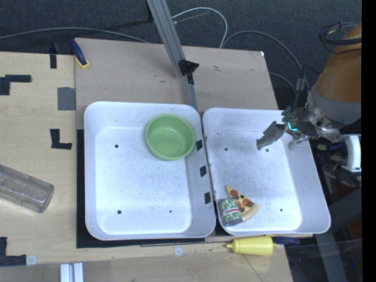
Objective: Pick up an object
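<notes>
A clear plastic tumbler (24, 188) is lying on the bench (35, 134) far to the gripper's left, and a green bowl (170, 137) is sitting in the left bin (141, 216), also well left of the gripper. In the right bin (305, 210), a small pizza-slice toy (236, 206) is lying below and left of the gripper (267, 138), which is hovering apart from it, holding nothing; its opening cannot be told. A yellow bottle (252, 246) is lying on the bench below.

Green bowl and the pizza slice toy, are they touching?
Apart. The camera view shows the green bowl in the left bin, the pizza slice toy in the right bin.
</notes>
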Robot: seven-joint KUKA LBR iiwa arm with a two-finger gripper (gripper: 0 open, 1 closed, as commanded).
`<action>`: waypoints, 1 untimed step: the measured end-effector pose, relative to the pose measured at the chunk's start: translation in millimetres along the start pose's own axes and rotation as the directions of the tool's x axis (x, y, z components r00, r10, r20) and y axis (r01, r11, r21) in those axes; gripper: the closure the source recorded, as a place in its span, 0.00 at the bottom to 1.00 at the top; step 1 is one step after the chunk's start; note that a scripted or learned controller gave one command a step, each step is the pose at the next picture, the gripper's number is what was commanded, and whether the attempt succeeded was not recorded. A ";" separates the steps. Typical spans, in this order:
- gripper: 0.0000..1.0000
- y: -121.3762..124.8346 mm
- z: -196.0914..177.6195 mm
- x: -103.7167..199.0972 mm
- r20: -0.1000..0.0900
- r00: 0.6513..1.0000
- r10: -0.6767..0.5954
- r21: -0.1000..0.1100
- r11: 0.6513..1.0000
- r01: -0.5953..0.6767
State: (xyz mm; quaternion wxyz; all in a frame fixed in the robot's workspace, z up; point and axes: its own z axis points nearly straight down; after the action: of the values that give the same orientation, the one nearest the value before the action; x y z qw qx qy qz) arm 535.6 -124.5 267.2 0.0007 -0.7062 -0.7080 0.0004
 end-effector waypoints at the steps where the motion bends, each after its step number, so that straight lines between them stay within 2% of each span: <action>1: 0.00 7.1 48.2 -3.7 0.001 1.000 0.002 0.004 1.000 -0.002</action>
State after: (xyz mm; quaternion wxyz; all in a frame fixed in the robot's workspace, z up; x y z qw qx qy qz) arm 542.6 -128.2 219.0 0.0018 -0.7068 -0.7074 0.0021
